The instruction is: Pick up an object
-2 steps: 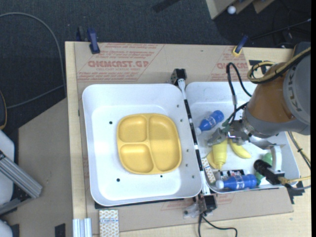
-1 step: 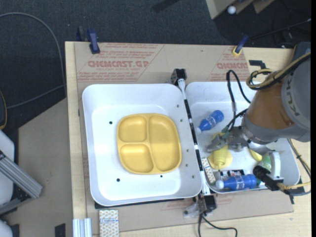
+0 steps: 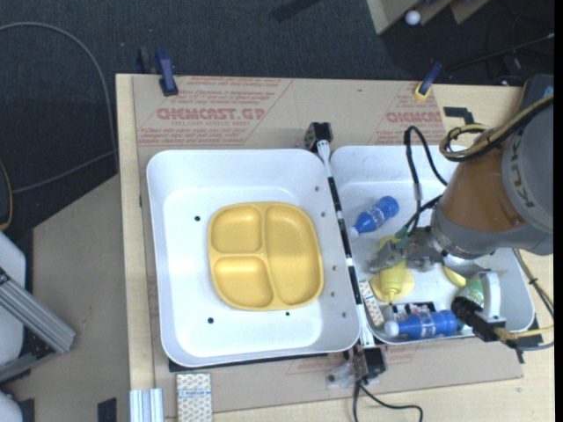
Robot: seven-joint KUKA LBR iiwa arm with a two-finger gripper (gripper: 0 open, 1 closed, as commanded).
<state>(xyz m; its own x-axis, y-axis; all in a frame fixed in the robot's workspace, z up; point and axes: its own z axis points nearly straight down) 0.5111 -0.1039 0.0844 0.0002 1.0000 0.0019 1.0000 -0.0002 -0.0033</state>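
Nearest the bottom edge of the frame, in the lower right, a blue bottle (image 3: 426, 325) lies on its side along the near wall of the right bin (image 3: 369, 161) — a smooth round plastic body, probably light and stiff, apt to roll or slip unless taken across its middle. Just above it sits a yellow pear-shaped object (image 3: 392, 280), which looks like a light plastic toy; its rounded surface offers little flat purchase, so the narrower end seems the better hold. The gripper (image 3: 406, 251) hangs at this object's upper edge, in the right centre of the frame; whether the jaws are apart or together I cannot tell, as the wrist hides them. Farther up lies a second blue bottle (image 3: 376, 215), tilted, free of its neighbours and the easiest to reach. In the left bin (image 3: 176, 178), mid-frame, rests a yellow divided plate (image 3: 266, 256) — stiff, flat, and hard to take hold of except by the rim.
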